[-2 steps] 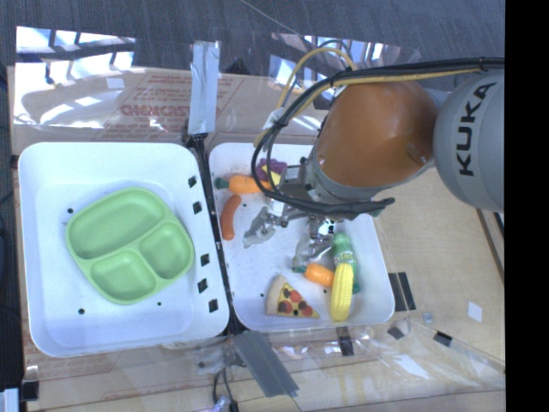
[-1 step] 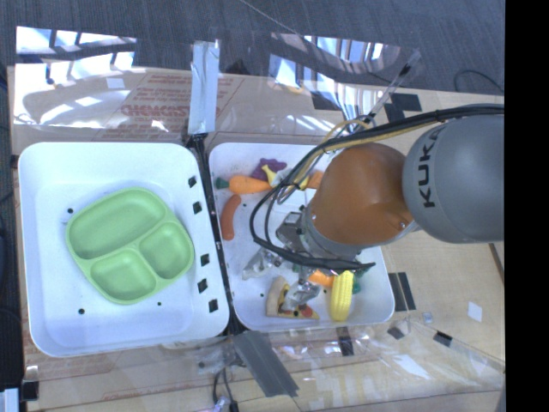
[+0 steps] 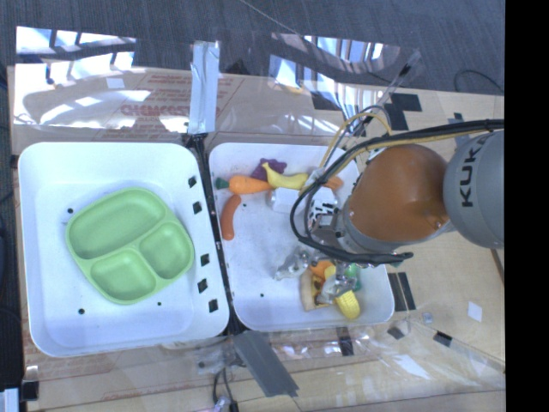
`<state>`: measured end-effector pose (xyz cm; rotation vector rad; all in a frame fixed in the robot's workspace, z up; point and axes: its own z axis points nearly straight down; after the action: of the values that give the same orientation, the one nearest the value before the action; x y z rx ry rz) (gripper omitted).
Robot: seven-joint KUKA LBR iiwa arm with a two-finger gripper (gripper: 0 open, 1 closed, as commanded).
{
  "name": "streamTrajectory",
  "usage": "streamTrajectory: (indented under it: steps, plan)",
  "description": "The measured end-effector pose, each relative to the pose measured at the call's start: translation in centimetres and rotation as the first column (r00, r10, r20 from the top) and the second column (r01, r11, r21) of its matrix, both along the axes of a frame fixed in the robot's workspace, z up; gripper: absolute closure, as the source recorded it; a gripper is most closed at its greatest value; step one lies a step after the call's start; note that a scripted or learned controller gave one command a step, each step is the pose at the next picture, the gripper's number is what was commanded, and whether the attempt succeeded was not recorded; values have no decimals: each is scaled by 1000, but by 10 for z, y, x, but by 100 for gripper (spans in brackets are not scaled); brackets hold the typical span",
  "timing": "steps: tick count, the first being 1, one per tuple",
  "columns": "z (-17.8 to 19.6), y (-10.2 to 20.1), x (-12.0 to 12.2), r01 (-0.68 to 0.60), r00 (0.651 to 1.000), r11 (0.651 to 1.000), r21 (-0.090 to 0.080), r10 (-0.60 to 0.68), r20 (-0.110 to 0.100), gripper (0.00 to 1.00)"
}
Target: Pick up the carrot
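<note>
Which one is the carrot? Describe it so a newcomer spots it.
Start at the right bin, beside the one holding the green plate. Near its top left corner lies the carrot, orange and tapered, unlike the curved orange-red piece just below it.

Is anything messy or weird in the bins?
Nothing looks spilled or broken. The toy food lies loosely in the right bin: a carrot and banana near the top, a small heap by the gripper. The green plate sits slanted in the left bin.

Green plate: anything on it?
No. The green plate sits in the left bin with all three compartments bare; the toy food lies in the right bin.
</note>
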<state>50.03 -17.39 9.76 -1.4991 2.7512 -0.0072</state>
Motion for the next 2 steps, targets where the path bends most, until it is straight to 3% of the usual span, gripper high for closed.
streamTrajectory:
  steps: [1, 2]
  plan:
    - [11, 1, 2, -6, 1000, 1000, -2, 6, 2, 100]
    - [189, -38, -12, -199, 980, 980, -6, 199, -3, 100]
